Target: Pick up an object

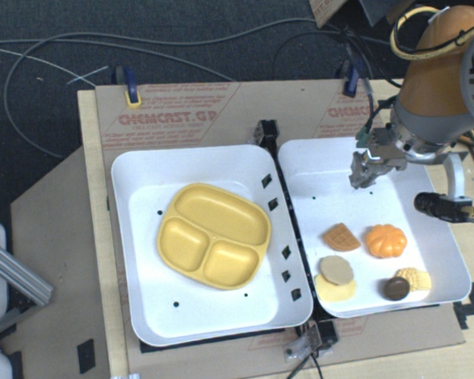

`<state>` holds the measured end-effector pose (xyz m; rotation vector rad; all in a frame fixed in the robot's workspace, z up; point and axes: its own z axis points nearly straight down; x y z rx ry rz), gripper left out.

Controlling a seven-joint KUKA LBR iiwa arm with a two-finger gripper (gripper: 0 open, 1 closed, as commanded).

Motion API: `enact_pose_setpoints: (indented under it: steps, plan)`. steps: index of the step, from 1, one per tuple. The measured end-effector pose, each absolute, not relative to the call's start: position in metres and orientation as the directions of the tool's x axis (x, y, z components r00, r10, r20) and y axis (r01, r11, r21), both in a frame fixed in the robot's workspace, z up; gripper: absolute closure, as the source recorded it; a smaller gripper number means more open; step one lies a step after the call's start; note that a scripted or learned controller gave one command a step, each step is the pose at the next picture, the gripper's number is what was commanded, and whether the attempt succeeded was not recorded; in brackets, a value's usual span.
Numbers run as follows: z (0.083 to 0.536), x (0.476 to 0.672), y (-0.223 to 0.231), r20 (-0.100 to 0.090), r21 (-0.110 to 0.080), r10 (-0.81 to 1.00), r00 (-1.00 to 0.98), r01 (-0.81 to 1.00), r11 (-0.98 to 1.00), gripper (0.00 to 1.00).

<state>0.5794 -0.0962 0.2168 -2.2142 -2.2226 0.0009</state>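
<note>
In the right bin (332, 166) lie several small food items: a brown waffle-like piece (340, 238), an orange pumpkin-shaped piece (385, 241), a tan round disc on a pale yellow base (335, 276), and a yellow corn-like piece with a dark brown end (407, 283). My gripper (367, 172) hangs over the upper part of the right bin, up and to the right of the waffle piece and apart from all the items. I see nothing between its fingers.
The left bin (139, 232) holds a yellow three-compartment plate (213, 235). A black divider with clips (281, 214) runs between the bins. The arm's orange band (441, 41) sits at the upper right. Cables cross the dark floor behind the bench.
</note>
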Motion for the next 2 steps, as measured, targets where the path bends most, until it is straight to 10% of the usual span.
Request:
enact_pose_setpoints:
  steps: [2]
  plan:
    - [0.227, 0.543, 0.003, 0.004, -0.002, 1.000, -0.006, 1.000, 0.006, 1.00]
